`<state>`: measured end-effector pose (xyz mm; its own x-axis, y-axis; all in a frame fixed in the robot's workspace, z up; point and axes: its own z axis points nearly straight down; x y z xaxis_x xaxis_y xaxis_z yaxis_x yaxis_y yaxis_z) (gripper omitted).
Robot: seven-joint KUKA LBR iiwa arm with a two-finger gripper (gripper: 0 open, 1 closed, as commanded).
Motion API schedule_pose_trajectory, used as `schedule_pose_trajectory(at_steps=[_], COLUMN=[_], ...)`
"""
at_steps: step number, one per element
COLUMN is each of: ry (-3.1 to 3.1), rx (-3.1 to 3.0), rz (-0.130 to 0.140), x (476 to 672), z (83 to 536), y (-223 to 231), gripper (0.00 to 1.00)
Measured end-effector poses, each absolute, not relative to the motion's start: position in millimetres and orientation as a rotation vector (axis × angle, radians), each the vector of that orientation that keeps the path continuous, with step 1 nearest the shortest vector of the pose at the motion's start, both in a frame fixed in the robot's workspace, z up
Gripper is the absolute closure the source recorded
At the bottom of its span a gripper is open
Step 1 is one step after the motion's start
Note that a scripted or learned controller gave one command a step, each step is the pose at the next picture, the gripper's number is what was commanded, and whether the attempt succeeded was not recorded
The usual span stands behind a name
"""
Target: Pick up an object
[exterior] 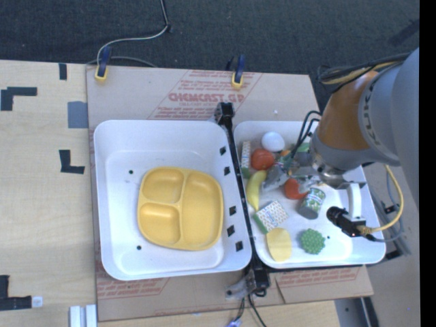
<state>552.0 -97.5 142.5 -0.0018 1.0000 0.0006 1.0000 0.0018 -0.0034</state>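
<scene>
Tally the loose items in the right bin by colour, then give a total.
White: 1, the ball
Red: 2
Yellow: 2, banana and block
Green: 1
Patterned: 1
Can: 1
Total: 8 that I can make out.

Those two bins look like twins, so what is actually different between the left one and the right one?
The left bin holds a single thing, a yellow divided plate lying flat in its middle. The right bin holds many small things, among them a white ball, a banana and a green bumpy ball. The grey arm reaches over the right bin, not the left bin. Both are shallow, white and sit side by side.
</scene>
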Motion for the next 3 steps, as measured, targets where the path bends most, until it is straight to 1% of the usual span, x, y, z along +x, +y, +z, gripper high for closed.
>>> schedule_pose_trajectory(at_steps=[1, 2, 3], ry=[-2.224, -2.223, -2.226], rx=[-2.221, -2.222, -2.222], rz=[-0.002, -0.001, -0.002], x=[510.7, 546.3, 612.9], z=[86.0, 85.8, 85.6], y=[-93.5, -94.4, -95.6], gripper=[0.00, 0.00, 0.00])
